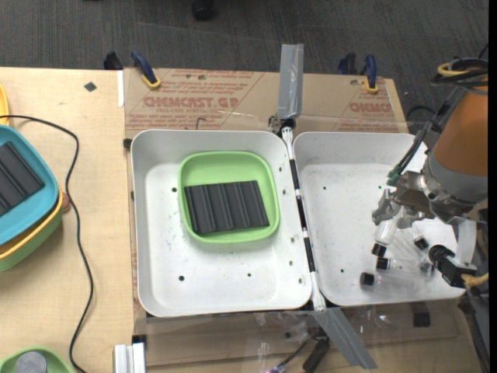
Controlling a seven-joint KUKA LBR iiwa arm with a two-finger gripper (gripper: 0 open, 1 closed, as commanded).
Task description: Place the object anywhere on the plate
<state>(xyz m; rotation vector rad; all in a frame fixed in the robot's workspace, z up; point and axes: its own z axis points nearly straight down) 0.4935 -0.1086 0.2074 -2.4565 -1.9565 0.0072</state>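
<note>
Green is the plate (227,162) you are looking at. It is sitting in the left bin (155,270), toward the back. A dark grey ribbed slab (227,207) is lying flat inside the plate and covering most of its bottom. I am guessing this slab is the object. It is resting right where the job wants it, so the job is looking done to me. The plate's raised rim is going all around the slab, and that is probably helping to stop it sliding off.

The arm (462,146) is reaching in from the right. Its gripper (388,243) is hanging low over the right bin (334,208), well apart from the plate. You are not getting a clear look at it, so I cannot tell how far open it is or whether it has hold of anything.
</note>
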